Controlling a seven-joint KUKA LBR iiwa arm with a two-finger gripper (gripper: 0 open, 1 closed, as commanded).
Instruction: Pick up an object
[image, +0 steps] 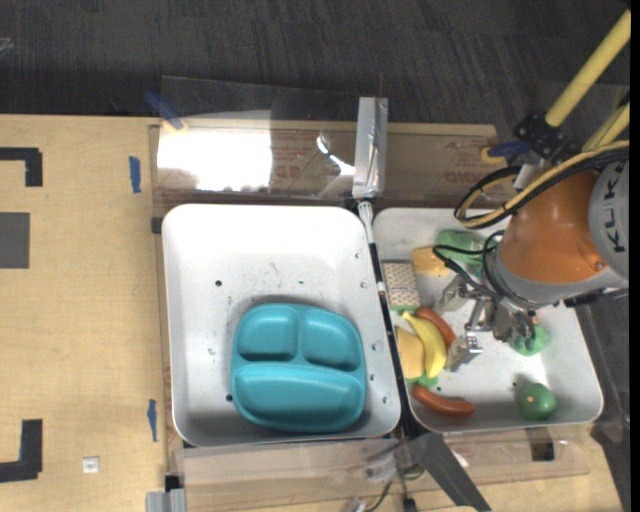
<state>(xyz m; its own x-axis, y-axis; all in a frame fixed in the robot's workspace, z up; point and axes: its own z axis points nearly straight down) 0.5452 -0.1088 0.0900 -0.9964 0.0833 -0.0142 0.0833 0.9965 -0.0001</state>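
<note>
Bench (70, 300) of pale brown board carries two shallow white bins side by side. The left bin (270, 240) is the roomier-looking one here and holds a single large thing: a teal divided tray (298, 368), smooth and rounded, with two small compartments at its far side and one long one nearer the camera, lying toward the bin's near edge. The right bin (570, 370) is crowded with small toy foods. The arm (560, 235), grey with an orange band, reaches in from the right and hangs over this bin, with yellow and black cables looping above it. Its gripper (478, 325) sits low among the items, just right of a yellow banana (428, 345); whether it is open or closed cannot be told. A red sausage-shaped piece (443, 403) lies near the front wall, touching or just below the banana. A green round fruit (537, 400) rests in the near right corner. A pale patterned block (401, 285) lies against the left wall, with a yellow piece (430, 262) and a green piece (462, 243) behind it.
</note>
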